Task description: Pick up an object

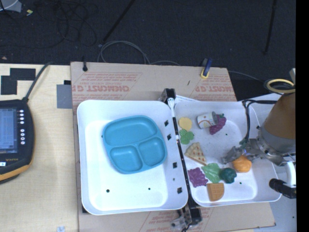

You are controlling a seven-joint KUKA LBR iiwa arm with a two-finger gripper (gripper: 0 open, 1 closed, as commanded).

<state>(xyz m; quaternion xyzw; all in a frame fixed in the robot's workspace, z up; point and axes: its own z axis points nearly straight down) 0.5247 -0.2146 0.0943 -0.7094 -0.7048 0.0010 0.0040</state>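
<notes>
Two white bins sit side by side on the counter: the left bin (91, 178) holds a blue divided tray (134, 144), the right bin (251, 190) the toy foods. Down among them, the jaws (236, 154) hover beside a small orange fruit (242, 165); whether they are parted or gripping I cannot tell, so nothing looks lifted yet.

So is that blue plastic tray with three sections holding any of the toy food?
Empty. The blue three-compartment plastic tray lies flat in the left white bin, all three hollows bare; the toy food pieces sit in the right bin.

Grey arm (277, 141) with orange band, dark cables alongside, small grey metal claw (231, 154)
</notes>
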